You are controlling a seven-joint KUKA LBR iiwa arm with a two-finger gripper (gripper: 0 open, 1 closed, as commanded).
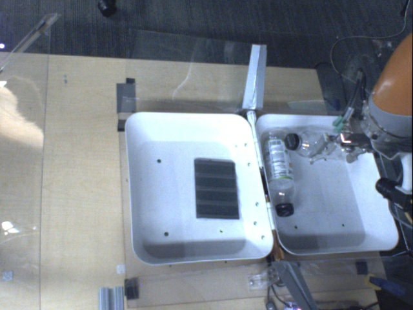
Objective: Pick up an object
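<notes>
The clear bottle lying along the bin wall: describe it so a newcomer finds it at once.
Start at the right bin. Along its left wall, beside the divider, lies a clear bottle, lengthwise, black cap toward the near edge. A second clear bottle lies crosswise near the far edge; ours is the one hugging the wall.

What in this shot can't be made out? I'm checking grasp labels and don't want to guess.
- End effector, camera view: its tip is small and blurred over the right bin, so its state and any contact are unclear.
- Arm: cut off by the right edge.
- Second clear bottle: transparent, its outline is lost against the white bin.
- Clear bottle: label too small to read.
- Dark ridged pad in the left bin: material unclear.
</notes>
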